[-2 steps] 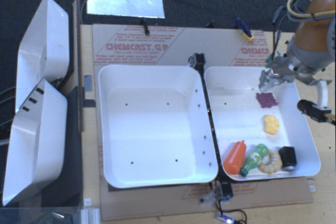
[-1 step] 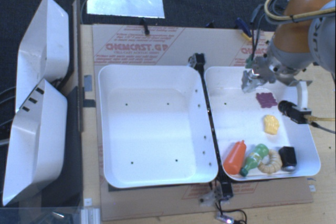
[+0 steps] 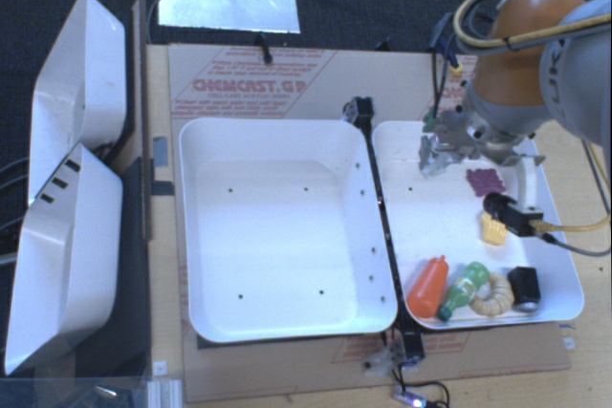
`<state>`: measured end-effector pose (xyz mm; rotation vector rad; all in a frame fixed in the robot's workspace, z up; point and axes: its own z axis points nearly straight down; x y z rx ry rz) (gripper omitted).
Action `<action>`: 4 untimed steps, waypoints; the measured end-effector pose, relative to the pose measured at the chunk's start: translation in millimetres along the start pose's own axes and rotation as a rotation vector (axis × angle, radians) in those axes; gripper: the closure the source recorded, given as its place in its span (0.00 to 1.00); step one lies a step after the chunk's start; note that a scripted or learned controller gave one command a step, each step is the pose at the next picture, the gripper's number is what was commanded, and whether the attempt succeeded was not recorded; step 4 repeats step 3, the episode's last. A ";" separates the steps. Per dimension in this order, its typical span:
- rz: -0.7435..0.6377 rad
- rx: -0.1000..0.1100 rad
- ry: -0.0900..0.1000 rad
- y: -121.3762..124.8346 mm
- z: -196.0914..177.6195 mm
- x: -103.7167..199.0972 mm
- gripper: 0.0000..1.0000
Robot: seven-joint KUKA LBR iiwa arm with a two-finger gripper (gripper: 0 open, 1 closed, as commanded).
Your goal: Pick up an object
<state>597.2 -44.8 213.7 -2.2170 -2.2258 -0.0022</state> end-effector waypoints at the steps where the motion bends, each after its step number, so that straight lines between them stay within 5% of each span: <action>1: 0.000 0.001 0.000 -22.6 0.8 44.7 1.00; 3: -0.002 0.000 0.001 -40.8 -9.7 143.2 1.00; 4: -0.002 0.000 0.001 -40.8 -9.7 143.2 1.00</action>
